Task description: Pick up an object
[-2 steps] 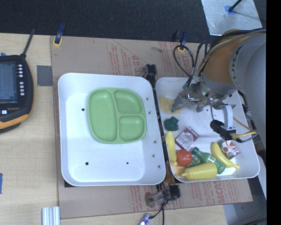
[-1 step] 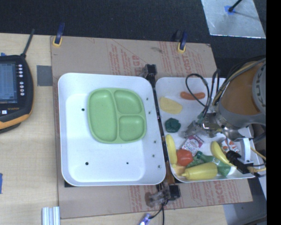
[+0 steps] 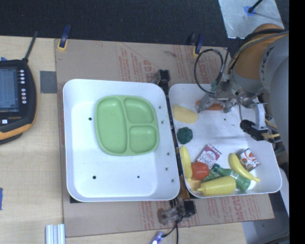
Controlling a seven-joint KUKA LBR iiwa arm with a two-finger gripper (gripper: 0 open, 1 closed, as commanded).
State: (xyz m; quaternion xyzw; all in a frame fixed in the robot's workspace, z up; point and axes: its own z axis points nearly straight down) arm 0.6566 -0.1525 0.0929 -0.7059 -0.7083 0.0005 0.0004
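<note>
Candidate object: an orange-red piece [image 3: 203, 104] at the far edge of the right bin [image 3: 221, 131], lying directly under the tool [image 3: 216, 99] and seemingly touching it; too small to identify, and its long axis cannot be read. Whether the tool is spread or closed, or has hold of the piece, cannot be told at this slant. Pale yellow lemon-like item [image 3: 185, 114] just beside the piece, toward the bin's left wall; dark green lump [image 3: 184, 134] near that wall, further toward the near edge. Near corner cluster, well apart from the tool: 2 bananas [image 3: 242, 167], red tomato [image 3: 200, 170], yellow bottle-like item [image 3: 218, 186], 2 small red-white packets [image 3: 209, 155]. Left bin [image 3: 81, 136] carries a green 3-compartment plate [image 3: 126, 124]. Judgement: the move turns on a straight descent and closure, since the piece lies beneath the tool, not offset.
</note>
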